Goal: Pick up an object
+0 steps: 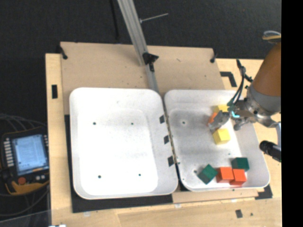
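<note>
Pincer (223,120) over yellow block (221,136), green (206,173) and orange blocks (226,174) nearby

Light wooden surface (54,126) carrying a tan board (104,67), on which two shallow white bins, left (78,126) and right (189,103), lie side by side, edges touching.

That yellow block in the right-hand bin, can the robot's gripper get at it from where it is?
Probably yes. The yellow block lies apart from the other blocks, nothing on top, and the gripper hangs just above it.
</note>
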`<state>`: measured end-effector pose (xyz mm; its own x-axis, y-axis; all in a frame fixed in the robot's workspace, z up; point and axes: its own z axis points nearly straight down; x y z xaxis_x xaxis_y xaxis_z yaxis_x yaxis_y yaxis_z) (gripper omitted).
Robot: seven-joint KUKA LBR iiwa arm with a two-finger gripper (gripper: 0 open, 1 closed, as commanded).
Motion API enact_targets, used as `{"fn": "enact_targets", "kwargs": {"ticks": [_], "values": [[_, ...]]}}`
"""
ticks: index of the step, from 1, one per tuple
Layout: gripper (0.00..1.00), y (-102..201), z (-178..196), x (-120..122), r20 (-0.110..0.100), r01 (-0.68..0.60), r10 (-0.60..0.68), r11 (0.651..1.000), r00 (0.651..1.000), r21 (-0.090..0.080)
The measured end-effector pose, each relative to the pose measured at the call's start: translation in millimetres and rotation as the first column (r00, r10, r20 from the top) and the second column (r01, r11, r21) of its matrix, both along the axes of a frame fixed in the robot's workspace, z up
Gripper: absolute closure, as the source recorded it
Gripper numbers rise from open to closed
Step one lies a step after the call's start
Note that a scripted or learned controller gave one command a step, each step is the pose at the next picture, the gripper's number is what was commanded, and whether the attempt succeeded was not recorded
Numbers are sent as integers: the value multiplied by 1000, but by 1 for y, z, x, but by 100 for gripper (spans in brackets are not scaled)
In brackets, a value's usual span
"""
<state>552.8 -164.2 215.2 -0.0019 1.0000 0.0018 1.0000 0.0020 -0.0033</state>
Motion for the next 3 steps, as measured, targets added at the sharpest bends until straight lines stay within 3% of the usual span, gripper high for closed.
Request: {"fn": "enact_targets", "kwargs": {"ticks": [1,2,3], "values": [[0,0,2,1,5,1,-1,1000,1000,-1],[0,-3,-45,-8,-1,3,-3,1000,1000,-3],[0,-8,-83,-5,8,5,-5,1000,1000,-8]]}}
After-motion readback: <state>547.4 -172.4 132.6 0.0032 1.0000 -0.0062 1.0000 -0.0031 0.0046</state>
